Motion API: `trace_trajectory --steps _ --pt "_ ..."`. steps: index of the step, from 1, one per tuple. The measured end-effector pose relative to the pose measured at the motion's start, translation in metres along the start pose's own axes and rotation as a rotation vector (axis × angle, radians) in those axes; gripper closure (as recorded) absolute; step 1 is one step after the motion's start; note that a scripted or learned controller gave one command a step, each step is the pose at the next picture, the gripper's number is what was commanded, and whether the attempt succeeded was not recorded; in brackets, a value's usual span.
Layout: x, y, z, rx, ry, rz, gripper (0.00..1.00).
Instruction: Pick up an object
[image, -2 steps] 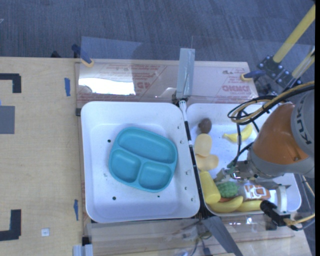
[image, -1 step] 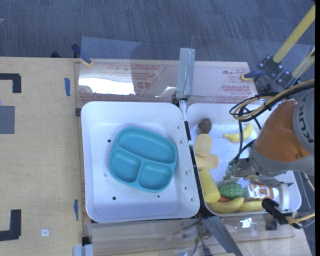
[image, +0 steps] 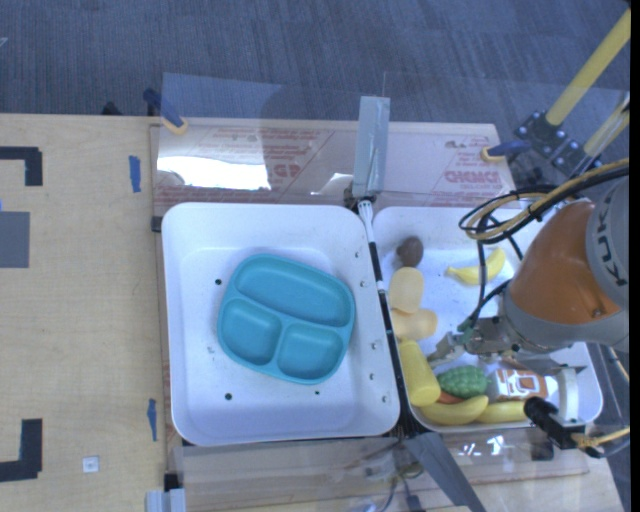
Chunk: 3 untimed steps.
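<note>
There are two white bins side by side: the left bin (image: 190, 300) and the right bin (image: 590, 395). In the left bin lies one blue plate (image: 286, 317) with three compartments, and all three look bare. The right bin holds the small things. I count one brown round object (image: 409, 250) near the top, one pale yellow piece (image: 407, 292) under it, one yellow banana (image: 478, 270) to its right, one long yellow piece (image: 419, 374) along the left wall, one green bumpy object (image: 463, 381), and one more yellow banana-like piece (image: 470, 410) at the bottom edge. One white packet with an orange label (image: 520, 384) lies beside the green object.

The arm (image: 560, 280) covers a big part of the right bin, so more things can be hidden below it. The gripper (image: 478, 340) is low in this bin, just above the green object. Its fingers are dark and mixed with cables, so I cannot tell if they are closed or apart, or if they grasp something.
</note>
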<state>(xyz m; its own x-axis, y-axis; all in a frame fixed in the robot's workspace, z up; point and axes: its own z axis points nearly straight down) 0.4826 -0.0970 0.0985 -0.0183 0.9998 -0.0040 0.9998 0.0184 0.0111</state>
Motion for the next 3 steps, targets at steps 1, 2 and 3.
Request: trace_trajectory --steps 1,2,3 --pt "-0.044 0.038 -0.002 0.01 0.002 0.141 0.0" --pt "-0.05 0.1 0.013 0.009 0.006 0.291 0.0" --pt "-0.089 0.114 -0.035 0.028 0.035 0.472 0.0"
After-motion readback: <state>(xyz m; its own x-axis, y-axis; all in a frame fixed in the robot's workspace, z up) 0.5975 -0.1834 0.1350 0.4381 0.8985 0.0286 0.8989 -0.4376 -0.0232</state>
